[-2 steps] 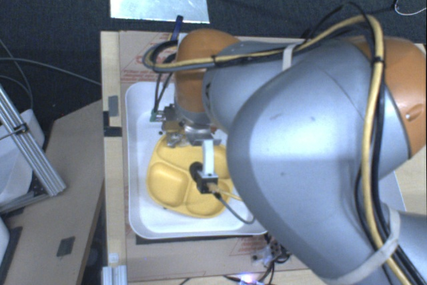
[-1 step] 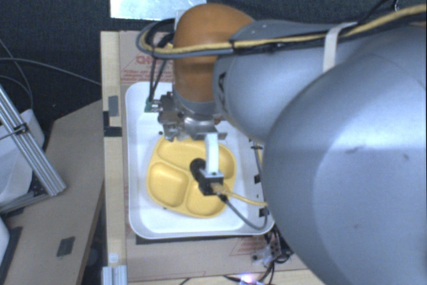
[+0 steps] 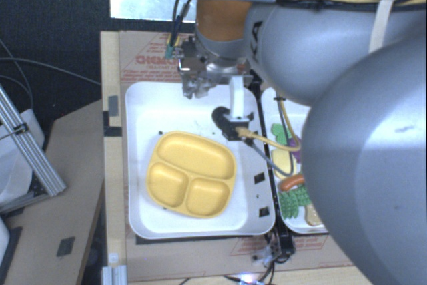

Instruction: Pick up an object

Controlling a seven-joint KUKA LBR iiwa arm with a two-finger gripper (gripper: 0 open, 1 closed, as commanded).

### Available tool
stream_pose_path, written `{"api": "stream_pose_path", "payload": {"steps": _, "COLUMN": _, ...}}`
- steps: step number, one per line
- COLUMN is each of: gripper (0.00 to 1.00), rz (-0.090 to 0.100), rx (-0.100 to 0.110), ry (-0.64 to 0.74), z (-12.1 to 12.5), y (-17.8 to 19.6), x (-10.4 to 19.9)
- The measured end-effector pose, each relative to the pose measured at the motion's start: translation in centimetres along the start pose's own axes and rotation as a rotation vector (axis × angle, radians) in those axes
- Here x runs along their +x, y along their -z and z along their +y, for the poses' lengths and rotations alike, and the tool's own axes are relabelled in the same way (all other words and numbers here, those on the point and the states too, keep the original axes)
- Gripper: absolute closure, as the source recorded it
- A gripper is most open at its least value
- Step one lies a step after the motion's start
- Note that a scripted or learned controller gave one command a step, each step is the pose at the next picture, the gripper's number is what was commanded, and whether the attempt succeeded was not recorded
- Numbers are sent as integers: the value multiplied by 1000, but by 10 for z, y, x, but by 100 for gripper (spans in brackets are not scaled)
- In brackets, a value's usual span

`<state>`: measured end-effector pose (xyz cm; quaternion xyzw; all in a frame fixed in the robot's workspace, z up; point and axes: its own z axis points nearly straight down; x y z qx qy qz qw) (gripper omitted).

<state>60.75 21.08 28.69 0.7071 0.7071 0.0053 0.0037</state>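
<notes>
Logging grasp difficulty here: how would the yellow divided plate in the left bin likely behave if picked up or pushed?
The yellow divided plate looks like moulded plastic, so probably stiff and light. Lying flat in the left bin, it should slide, not roll. Its smooth rounded rim may slip.

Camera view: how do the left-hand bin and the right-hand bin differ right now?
The left-hand bin is mostly visible; the arm covers most of the right-hand bin. The left-hand bin holds one yellow divided plate; the right-hand bin holds several small pieces, including a green piece and an orange piece. The end effector is over the left-hand bin, not the right-hand one. Both are shallow and white.
</notes>
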Motion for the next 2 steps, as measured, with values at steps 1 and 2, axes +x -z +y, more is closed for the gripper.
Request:
{"api": "stream_pose_path", "payload": {"steps": 1, "gripper": 100, "rz": -1, "rx": 12, "ry": 5, "z": -2, "y": -171, "x": 22}}
{"api": "stream_pose_path", "payload": {"steps": 2, "gripper": 100, "rz": -1, "rx": 6, "ry": 5, "z": 61, "y": -203, "x": 12}}
